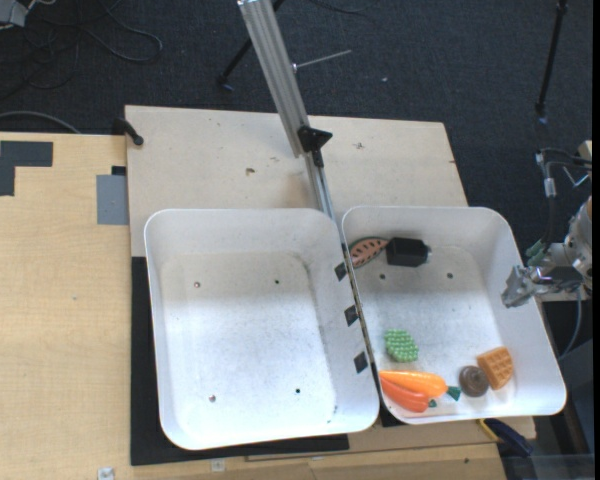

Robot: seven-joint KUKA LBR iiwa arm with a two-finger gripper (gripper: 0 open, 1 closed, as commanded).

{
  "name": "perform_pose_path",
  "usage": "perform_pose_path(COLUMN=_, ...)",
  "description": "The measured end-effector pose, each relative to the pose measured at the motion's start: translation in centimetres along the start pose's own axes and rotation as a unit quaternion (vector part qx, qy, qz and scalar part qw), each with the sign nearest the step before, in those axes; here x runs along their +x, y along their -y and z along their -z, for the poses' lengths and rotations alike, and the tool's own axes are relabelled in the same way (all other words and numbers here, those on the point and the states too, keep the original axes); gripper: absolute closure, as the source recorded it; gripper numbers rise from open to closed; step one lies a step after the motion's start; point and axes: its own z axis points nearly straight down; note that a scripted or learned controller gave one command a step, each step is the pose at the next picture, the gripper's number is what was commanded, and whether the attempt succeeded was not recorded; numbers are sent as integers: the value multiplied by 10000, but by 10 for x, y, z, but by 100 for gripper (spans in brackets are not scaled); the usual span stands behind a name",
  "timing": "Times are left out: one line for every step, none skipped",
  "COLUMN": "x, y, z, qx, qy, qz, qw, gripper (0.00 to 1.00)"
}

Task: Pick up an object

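Dark floor with loose cables surrounds a pale wooden bench that carries two shallow white bins side by side. Left bin: white floor marked by a few small dark specks. Right bin: holds every object. At its upper left, a brown striped piece lies against the dividing wall, with a black block just beside it. Lower down, a green knobbly piece sits near the divider. Along the bottom edge, an orange carrot-shaped toy lies flat; to its right are a small brown round object and an orange waffle-textured block, the two touching. A slanted metal rail runs from the top of the view down to the bins' junction. My gripper sits at the right bin's right rim, well apart from all objects; whether my fingers are spread or closed cannot be told here.
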Motion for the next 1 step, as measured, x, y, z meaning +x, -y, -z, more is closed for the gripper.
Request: perform_pose_path(x=45, y=1, z=4, qx=22, qy=-19, qz=6, qw=10000, gripper=100)
